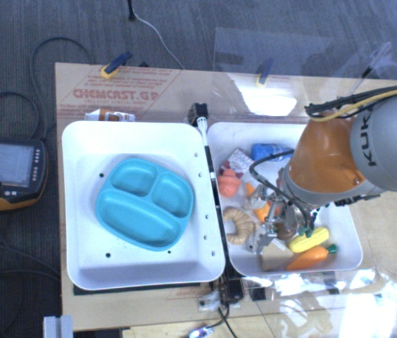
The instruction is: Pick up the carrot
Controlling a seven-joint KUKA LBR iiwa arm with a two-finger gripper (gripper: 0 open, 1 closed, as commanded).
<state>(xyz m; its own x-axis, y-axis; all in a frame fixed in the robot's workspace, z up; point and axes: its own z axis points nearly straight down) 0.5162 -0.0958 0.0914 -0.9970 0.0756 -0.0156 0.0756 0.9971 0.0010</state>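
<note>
From my remote seat, a handheld pendant (7, 171) lies on the floor at nine o'clock. The left bin (79, 143) holds a blue divided plate (146, 201). In the right bin (346, 248), a croissant (240, 224) lies at its seven o'clock side, with a pink toy (228, 183) above it and a blue item (265, 151) at twelve. My gripper (281, 225) hangs over the bin's middle; I cannot tell how it is set. The carrot (310, 258) lies at five o'clock, touching a yellow piece (306, 241) just above, apart from the gripper.
</note>
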